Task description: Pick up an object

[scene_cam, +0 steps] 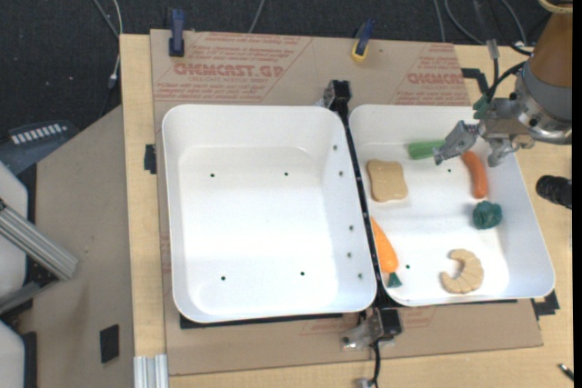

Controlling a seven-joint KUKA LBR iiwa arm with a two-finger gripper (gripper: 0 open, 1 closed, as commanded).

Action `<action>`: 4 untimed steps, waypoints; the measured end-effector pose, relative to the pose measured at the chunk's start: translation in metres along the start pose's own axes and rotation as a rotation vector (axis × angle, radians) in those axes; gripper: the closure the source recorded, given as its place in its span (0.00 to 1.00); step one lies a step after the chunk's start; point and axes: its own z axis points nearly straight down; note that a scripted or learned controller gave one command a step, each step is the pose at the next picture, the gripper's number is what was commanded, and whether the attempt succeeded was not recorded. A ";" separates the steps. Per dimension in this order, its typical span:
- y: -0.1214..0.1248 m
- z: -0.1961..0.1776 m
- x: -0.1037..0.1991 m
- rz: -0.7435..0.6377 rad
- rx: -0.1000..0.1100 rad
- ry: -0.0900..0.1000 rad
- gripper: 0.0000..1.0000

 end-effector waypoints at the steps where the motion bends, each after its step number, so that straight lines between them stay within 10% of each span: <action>1: 0.078 0.128 0.033 -0.004 0.010 0.002 0.00; 4: 0.029 0.163 0.050 0.000 0.001 0.000 0.00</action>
